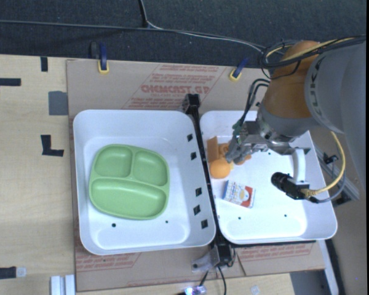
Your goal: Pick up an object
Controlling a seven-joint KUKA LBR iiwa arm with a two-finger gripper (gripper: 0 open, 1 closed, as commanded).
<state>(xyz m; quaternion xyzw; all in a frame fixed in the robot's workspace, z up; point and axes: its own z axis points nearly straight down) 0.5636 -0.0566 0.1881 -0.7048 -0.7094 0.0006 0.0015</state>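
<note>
- The tool [238, 154] hung low over the right white bin [277, 226], at about ten o'clock in it; how far it was open could not be told.
- A round orange ball [219, 168] lay just beside it at seven o'clock, near the bin's left wall.
- A small white printed packet [238, 194] lay at six o'clock from the ball.
- A green divided plastic plate [130, 180] sat in the left white bin [135, 118].

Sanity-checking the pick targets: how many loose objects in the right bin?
3 visible. An orange ball by the left wall, an orange block just above it under the gripper, and a small white card packet below the ball. The arm may hide more.
</note>
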